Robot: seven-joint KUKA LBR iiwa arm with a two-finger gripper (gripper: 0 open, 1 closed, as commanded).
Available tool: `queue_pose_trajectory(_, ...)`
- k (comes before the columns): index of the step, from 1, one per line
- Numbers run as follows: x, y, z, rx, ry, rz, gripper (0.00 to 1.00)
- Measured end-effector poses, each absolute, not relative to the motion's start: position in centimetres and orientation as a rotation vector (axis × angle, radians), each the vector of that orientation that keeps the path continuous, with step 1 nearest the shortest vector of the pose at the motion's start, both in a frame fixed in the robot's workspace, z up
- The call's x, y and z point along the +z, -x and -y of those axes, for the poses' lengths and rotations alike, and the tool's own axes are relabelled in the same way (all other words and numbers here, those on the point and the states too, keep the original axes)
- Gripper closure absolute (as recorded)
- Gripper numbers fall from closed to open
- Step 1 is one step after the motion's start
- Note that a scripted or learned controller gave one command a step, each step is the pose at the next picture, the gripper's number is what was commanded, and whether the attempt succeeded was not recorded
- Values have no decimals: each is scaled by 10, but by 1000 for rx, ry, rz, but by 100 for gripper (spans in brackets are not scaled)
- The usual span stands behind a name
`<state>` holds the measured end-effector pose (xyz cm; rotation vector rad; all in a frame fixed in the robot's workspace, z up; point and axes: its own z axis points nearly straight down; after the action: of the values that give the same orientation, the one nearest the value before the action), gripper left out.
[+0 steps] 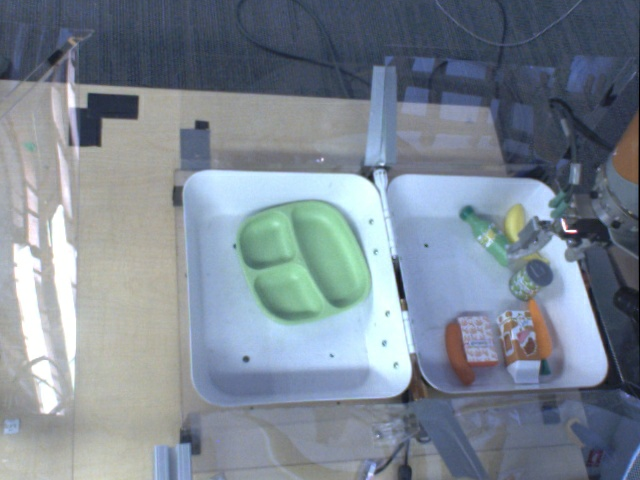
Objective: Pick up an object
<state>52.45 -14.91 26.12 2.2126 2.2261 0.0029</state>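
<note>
**Gripper low over the crowded right bin**

The gripper (537, 236) sits at the far right of the right bin (440, 298), just beside the green bottle (484, 232) and the yellow lemon-shaped piece (514, 222). Whether the fingers are wide, narrow or holding anything cannot be told; they are small and blurred against the clutter.

The things to pick all lie in this bin, along its right side. Just below the gripper is a small round can (530, 279). Nearer the front edge lie an orange packet (472, 346) and a small carton (520, 344), side by side, with an orange piece (541, 328) tucked behind the carton.

The left bin (215, 348) holds a green divided tray (303, 260), well apart from the gripper. Both bins rest on the wooden desk (120, 268), and cables (300, 38) trail over the floor behind.
</note>
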Motion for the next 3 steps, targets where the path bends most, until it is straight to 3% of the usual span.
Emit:
queue_pose_trajectory(1,193,-607,196,3,-2108,-2324,0)
queue_pose_trajectory(2,97,-614,204,6,-2037,-2383,0)
queue_pose_trajectory(3,115,-619,204,18,-2024,-2374,100)
